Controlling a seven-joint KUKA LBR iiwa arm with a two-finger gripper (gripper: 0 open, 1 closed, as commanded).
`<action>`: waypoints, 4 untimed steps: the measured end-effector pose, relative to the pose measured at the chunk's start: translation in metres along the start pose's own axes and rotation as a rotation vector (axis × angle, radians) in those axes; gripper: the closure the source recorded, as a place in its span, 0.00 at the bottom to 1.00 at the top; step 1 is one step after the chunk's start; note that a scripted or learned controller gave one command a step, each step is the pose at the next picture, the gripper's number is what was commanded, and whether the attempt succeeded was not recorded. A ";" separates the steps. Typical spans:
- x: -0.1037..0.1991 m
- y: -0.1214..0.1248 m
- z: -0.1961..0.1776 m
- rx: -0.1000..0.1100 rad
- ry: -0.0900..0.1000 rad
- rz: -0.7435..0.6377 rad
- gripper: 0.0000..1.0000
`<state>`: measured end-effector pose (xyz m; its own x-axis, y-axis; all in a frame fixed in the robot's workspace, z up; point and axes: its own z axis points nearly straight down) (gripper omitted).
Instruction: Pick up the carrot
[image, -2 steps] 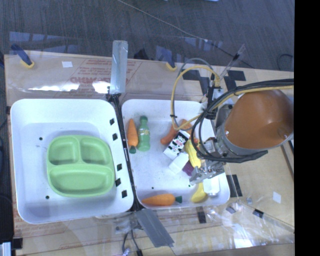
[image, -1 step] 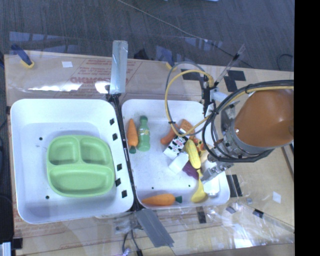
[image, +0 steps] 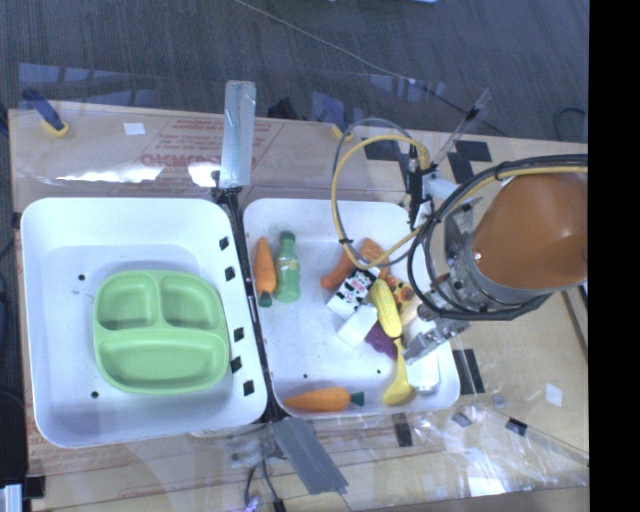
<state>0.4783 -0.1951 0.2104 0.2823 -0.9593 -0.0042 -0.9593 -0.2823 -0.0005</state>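
Observation:
Two carrots lie in the right bin (image: 300, 215). One carrot (image: 264, 266) lies lengthwise beside the bin's left wall, touching a green bottle (image: 287, 268). The other carrot (image: 320, 401) lies along the front wall, its green top pointing right. My gripper (image: 428, 343) hangs over the right side of this bin, next to a cluster of toys and well to the right of both carrots. Nothing shows in its grasp. The arm's orange band (image: 530, 235) hides the bin's right wall.
Near the gripper sit a yellow banana (image: 385, 308), a purple piece (image: 380, 338), a black-and-white toy (image: 351, 289), an orange piece (image: 352, 260) and a yellow toy (image: 399, 386). The left bin (image: 60, 230) bears a green divided plate (image: 160, 332). Yellow and black cables (image: 345, 175) loop over the back wall.

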 end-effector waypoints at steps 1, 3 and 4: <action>-0.001 -0.001 -0.009 0.000 -0.002 -0.001 1.00; 0.020 -0.044 -0.019 0.000 0.003 0.206 0.00; -0.043 -0.010 0.078 -0.008 -0.002 0.378 0.00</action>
